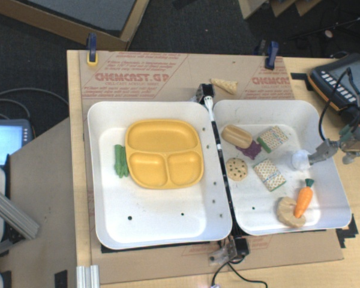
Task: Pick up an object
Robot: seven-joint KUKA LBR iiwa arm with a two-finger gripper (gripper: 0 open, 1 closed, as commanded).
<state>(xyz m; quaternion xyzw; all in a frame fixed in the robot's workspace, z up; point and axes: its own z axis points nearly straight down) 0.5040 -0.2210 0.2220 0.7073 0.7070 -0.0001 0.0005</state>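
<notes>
No object has been lifted yet: the toy carrot, the cookie, the bread roll and the other toy foods are all seen lying in the right bin. The gripper is seen at that bin's right side (whether apart or together cannot be told), so the whole pick is judged to remain.

Left bin: yellow tray and green bean block the middle; front floor open. Right bin: cookie, carrot crowd it; back strip open.
</notes>
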